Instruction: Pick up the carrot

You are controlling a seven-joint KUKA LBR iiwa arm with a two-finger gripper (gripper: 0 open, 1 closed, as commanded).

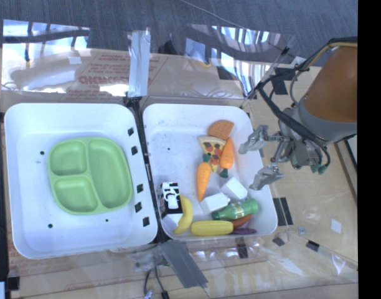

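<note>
The carrot (203, 177) lies in the middle of the right bin (172, 120), orange, its green top pointing up toward a pizza slice (211, 146). A second, shorter orange piece (227, 154) sits just to its right. My gripper (259, 157) hovers over the right bin's right rim, to the right of the carrot and apart from it. Its two grey fingers are spread wide, so it is open with nothing between them.
Crowded around the carrot in the right bin are a cookie (221, 129), white blocks (225, 195), a green bottle (235, 210), bananas (187, 215) (211, 228) and a black-and-white toy (171, 198). The left bin (22, 129) holds a green divided plate (89, 174).
</note>
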